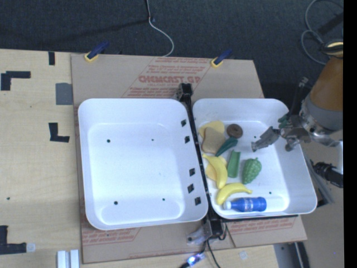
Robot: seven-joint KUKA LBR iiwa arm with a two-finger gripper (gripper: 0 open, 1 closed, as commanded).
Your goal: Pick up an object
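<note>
End effector point(266, 140) is hovering over the right bin point(298, 175), nothing in it; can't tell if it's open or closed. Green strawberry-looking toy point(251, 170) sits at its 7 o'clock, blue bottle point(247, 205) further down near two bananas point(222, 178).

red "CHEMCAST GP" print, cardboard sheet point(162, 77) under bins
</note>
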